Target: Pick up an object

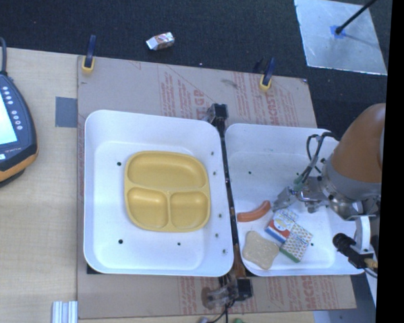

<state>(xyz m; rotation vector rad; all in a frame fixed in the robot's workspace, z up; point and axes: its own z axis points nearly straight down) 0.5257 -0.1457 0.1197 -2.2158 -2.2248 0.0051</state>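
- Two white bins sit side by side: the left bin (103, 186) bears a yellow divided plate (167, 191), the right bin (257, 143) holds the loose things.
- Candidates for picking all lie in the right bin's near half: an orange sausage-shaped piece (253, 211), a tan slice like bread (259, 249), and a small printed box (289, 236), the last two touching or nearly so.
- Gripper (293, 195) hangs low over the right bin, just right of the sausage piece and just beyond the box. Nothing is visibly between its tips; how wide the jaws stand I cannot tell, as the wrist hides much of them.
- Risk, as I judge it: the box and slice lie so close that a descent between them could push both aside rather than seize one.
- Another risk: the sausage piece is round and lies near the divider wall, so it may roll or slip away when squeezed.
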